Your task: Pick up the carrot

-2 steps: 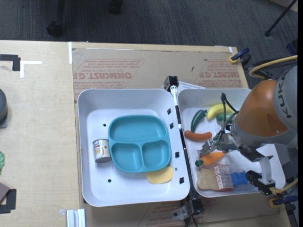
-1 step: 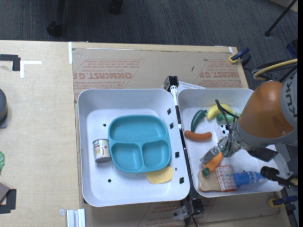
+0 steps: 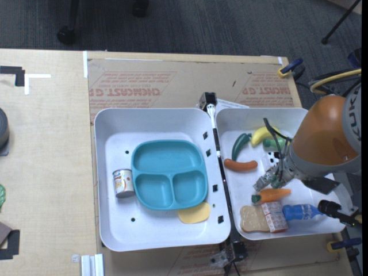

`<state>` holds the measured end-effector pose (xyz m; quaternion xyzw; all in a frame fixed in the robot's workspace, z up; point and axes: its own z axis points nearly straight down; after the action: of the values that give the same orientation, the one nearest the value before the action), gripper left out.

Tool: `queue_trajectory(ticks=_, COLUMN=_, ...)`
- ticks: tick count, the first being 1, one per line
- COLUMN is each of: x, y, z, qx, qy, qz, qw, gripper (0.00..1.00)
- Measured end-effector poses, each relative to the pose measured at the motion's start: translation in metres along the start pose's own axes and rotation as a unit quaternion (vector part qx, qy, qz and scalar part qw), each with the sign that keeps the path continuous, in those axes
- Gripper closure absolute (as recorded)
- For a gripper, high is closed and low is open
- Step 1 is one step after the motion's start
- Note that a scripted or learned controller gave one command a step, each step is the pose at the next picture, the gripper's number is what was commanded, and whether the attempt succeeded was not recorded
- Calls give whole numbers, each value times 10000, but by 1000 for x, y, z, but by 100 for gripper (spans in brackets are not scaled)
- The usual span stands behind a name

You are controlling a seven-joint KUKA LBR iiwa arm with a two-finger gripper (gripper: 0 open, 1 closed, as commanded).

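Orange toy carrot [image 3: 272, 195], right bin [image 3: 233, 223]: likely light, rigid, smooth plastic; grasp mid-body, across its width. End effector [image 3: 265, 182] just above; grip state indiscernible.

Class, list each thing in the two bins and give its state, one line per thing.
carrot: lying flat in the right bin, beside the hand.
sausage: lying flat.
green pepper: lying flat.
banana: lying flat.
bread slice: flat.
blue bottle: on its side.
can: on its side.
teal tray: right way up.
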<state>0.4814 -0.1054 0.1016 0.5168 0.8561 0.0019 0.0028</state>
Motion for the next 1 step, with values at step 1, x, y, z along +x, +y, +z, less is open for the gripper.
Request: queue_trajectory(ticks=1, x=58, y=29, z=-90, qx=32, qy=0, qz=2124, qw=9772, gripper=100)
